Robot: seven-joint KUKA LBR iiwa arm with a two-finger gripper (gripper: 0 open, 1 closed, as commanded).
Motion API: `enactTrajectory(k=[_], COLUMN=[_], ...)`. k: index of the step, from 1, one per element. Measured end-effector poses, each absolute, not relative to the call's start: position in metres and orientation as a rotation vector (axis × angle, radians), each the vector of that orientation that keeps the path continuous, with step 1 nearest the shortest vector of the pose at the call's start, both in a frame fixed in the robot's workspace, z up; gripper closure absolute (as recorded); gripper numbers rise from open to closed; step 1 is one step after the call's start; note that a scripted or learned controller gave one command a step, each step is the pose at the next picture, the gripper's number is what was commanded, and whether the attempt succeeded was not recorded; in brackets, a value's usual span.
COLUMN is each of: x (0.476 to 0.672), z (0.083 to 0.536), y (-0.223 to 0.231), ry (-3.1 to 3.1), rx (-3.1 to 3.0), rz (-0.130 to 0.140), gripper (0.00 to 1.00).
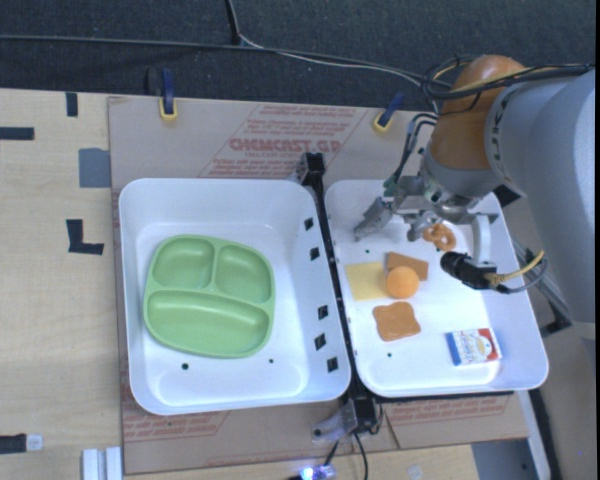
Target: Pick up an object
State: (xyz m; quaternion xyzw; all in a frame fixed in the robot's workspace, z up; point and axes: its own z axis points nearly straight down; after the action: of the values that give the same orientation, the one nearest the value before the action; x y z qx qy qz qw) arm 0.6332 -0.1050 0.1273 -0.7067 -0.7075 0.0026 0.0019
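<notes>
Pretzel [439, 235]: small, brown, at the far edge of the right bin [525, 368], just beside the gripper [405, 220]. Your fingers stand spread, one reaching left, one by the pretzel; nothing sits between them.

Risk: closing here could clip the pretzel's rim and flick it against the bin wall.

Neighbours: orange ball [402, 282] touching yellow card [364, 280]; two toast pieces; small box [473, 347] at the near right corner.

Room: open floor at the far left corner. Left bin [215, 388] carries a green tray [209, 295].

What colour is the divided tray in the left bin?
Light green, seen clearly in the camera view.
</notes>
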Motion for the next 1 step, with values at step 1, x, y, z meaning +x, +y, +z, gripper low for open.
enactTrajectory(k=[1], x=[0.6347], z=[0.1405], y=[-0.1038], ry=[-2.224], rx=[-2.217], rz=[0.003], gripper=[1.0])
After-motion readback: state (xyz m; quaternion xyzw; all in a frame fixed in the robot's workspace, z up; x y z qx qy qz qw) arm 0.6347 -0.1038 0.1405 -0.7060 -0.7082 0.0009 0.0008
